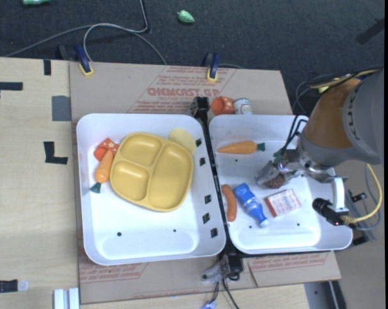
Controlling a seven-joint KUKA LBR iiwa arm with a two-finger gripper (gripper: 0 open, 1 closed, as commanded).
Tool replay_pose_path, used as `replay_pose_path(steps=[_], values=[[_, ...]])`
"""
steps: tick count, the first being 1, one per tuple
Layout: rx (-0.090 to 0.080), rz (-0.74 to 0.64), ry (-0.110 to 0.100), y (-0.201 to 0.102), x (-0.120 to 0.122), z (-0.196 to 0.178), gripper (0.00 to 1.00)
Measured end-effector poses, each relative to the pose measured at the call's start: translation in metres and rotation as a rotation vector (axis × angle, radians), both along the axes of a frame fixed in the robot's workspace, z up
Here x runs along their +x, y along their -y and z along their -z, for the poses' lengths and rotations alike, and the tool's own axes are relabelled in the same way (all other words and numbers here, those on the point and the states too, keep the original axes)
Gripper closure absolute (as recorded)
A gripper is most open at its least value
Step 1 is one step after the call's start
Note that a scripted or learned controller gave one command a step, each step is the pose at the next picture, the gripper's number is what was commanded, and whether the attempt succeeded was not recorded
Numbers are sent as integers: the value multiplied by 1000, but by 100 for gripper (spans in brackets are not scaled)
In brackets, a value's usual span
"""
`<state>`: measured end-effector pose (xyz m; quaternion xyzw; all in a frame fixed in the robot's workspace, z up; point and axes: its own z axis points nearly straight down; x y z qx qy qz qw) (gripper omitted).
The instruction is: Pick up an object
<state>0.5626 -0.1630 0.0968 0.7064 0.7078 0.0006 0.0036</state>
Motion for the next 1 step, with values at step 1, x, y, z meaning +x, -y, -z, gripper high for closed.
replay_pose_path(steps=[1], values=[[5, -2, -4, -71, 30, -89, 100]])
